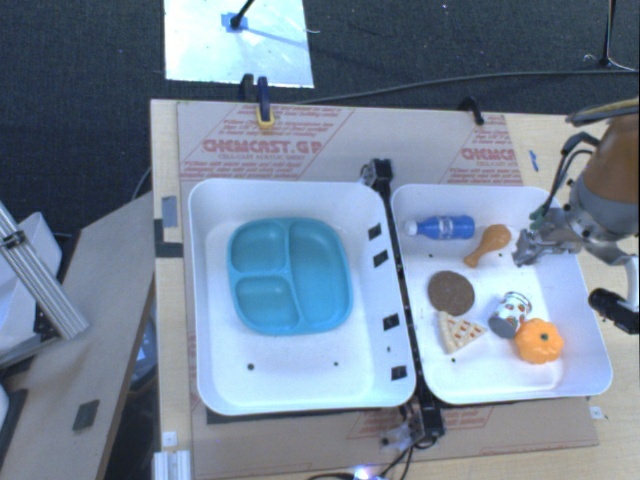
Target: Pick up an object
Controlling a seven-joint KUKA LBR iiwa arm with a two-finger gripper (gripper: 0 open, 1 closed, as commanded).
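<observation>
Two shallow white bins side by side on bench, black hinge strip between them taken as landmark; left bin (215,368) on far side of strip from arm, with teal divided plate (290,274) lying flat near its middle; right bin (590,363) just across strip, holding all loose objects; blue bottle (441,228) lying on its side close to strip, toward back of bin; tan drumstick (486,243) just beyond bottle, farther from strip, tilted with thin end pointing down toward strip; brown round cookie (451,292) near strip at mid-bin; pizza slice (460,332) just in front of cookie, also near strip; small white-and-brown cup-like toy (511,313) farther from strip, touching or nearly touching orange pumpkin (539,341) at its front corner; gripper (531,248) over back part of right bin, well away from strip, just beside thick end of drumstick, nothing visibly between fingers; open or clenched: cannot tell, too small and blurred
</observation>
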